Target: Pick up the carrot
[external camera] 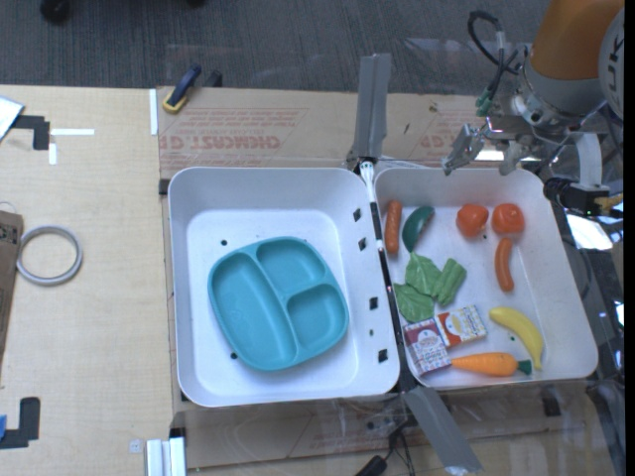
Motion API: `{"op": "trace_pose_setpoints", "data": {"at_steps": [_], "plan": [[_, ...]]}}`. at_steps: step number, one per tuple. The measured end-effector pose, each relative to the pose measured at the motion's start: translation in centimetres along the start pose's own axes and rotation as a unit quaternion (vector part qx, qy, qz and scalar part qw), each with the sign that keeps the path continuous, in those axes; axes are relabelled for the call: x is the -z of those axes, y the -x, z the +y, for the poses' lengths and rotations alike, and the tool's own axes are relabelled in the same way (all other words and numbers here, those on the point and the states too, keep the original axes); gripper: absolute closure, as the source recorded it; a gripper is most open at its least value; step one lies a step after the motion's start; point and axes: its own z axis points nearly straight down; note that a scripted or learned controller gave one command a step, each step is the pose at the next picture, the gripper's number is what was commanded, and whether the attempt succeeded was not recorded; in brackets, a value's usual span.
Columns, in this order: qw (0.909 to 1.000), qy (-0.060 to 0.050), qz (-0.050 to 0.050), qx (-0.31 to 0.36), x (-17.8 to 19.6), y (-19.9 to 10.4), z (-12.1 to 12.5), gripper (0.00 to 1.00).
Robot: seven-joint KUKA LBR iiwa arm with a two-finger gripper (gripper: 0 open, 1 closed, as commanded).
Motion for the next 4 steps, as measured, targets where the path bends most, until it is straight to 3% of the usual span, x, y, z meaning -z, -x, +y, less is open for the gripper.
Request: {"op": "trace_pose_setpoints", "data": {"at_steps": [1,2,3,4], "plan": [[0.9978,0.0,0.0,-0.066,12.0,-0.7,-8.6,0.0],[0.9979,-0.001,-0.002,-0.065,12.8,-0.7,-8.5,1.0],[0.984,-0.001,-0.001,-0.178,9.4,-4.5,-3.7,1.0],[0.973,-0.001,0.0,-0.231,-6.7,-9.0,-4.5,1.0]]}}
